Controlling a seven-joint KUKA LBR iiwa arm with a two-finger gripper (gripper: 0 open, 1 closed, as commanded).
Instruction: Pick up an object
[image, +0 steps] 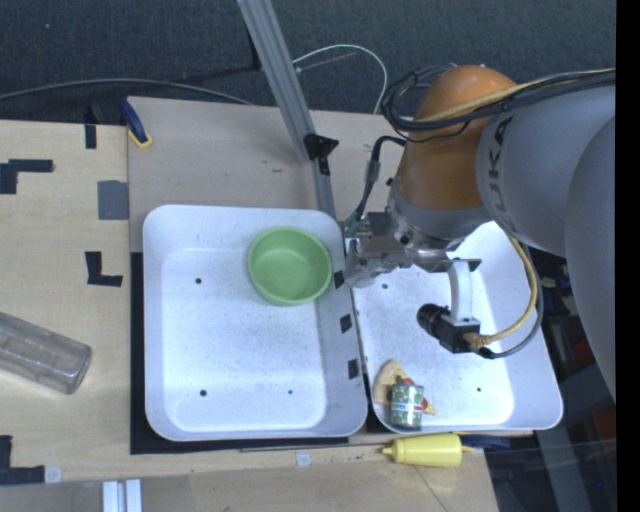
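The big grey arm with its orange band (470, 150) leans over the right-hand shallow white bin (500, 400). Its bulk hides much of that bin's upper floor, so a descent there would be into ground that can't be checked from here. The gripper (368, 255) sits right over the raised divider where the right bin meets the left-hand shallow white bin (200, 410). That is the main risk, I think: a straight drop could hit the two rims rather than any object, or catch the edge of the bowl and shove it aside. Whether the gripper is open or closed cannot be told from this angle, and nothing is seen held in it.

The round pale-green plastic bowl (290, 265) is the closest candidate. It stands upright in the upper right part of the left bin, just beside the divider and near the gripper. Its wall looks smooth and wide, so a pinch would probably have to take the rim, and a slip seems likely.

The small green can-like item with yellow and red wrapping (405, 397) lies in the near left corner of the right bin, close to the wall. The corner leaves little room, and its mixed shape may twist free.
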